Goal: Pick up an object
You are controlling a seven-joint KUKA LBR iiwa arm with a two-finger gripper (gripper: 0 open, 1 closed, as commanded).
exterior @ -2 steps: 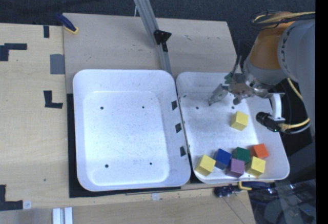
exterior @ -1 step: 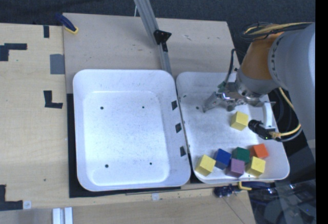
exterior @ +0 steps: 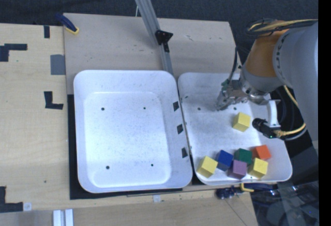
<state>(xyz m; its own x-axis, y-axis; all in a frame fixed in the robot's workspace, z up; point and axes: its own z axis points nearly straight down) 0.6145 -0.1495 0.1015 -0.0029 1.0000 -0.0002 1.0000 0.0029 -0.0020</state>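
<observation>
- We see two shallow white bins with rounded corners and a faintly speckled, matte floor, side by side on a pale wooden bench [exterior: 31, 116].
- The left bin [exterior: 83, 90] shows small dark dots on its floor and no blocks.
- The right bin [exterior: 201, 90] holds small, hard-edged cubes: a yellow cube [exterior: 241, 122] alone near the middle, well apart from a cluster at the near edge.
- In that cluster we find a second yellow cube [exterior: 208, 166], a blue cube [exterior: 225, 159], a green cube [exterior: 243, 156], a purple cube [exterior: 239, 168], an orange cube [exterior: 262, 152] and a third yellow cube [exterior: 259, 168], packed close together.
- The gripper [exterior: 227, 100] hangs over the right bin's floor, near the lone yellow cube but apart from it; we see no cube between its fingers, and we cannot tell how far they are spread.
- A slim grey metal bar [exterior: 147, 8] slants across the bench above the bins.
</observation>
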